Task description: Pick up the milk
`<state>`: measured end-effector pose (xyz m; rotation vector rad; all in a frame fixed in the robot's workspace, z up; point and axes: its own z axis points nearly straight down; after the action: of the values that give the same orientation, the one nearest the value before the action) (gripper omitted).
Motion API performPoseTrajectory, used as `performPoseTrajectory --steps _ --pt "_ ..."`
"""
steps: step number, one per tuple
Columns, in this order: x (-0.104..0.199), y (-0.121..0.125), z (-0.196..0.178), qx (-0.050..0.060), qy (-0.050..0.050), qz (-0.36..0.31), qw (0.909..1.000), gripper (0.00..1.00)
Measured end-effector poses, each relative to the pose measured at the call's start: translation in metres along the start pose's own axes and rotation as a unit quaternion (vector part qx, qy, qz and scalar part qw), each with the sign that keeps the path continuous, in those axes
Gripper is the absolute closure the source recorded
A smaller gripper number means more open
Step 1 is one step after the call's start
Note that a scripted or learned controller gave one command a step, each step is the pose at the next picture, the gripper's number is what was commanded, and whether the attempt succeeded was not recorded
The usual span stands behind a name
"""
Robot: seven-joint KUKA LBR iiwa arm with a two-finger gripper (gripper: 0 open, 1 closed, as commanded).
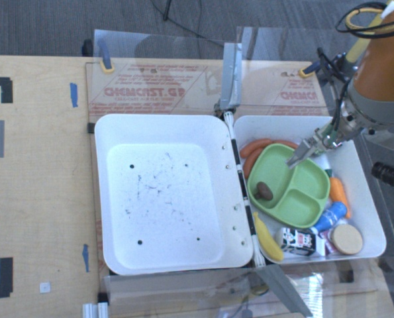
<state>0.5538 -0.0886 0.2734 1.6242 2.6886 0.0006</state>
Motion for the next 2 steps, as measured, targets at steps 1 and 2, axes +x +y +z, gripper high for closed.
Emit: performPoseTrajectory --steps 1,2 --pt "0.011 -0.050 0.100 0.000 0.000 -0.002 1.0000 0.00" --pt "-0.012 -0.012 -0.045 -0.001 -0.002 -0.071 0.9975 0.00"
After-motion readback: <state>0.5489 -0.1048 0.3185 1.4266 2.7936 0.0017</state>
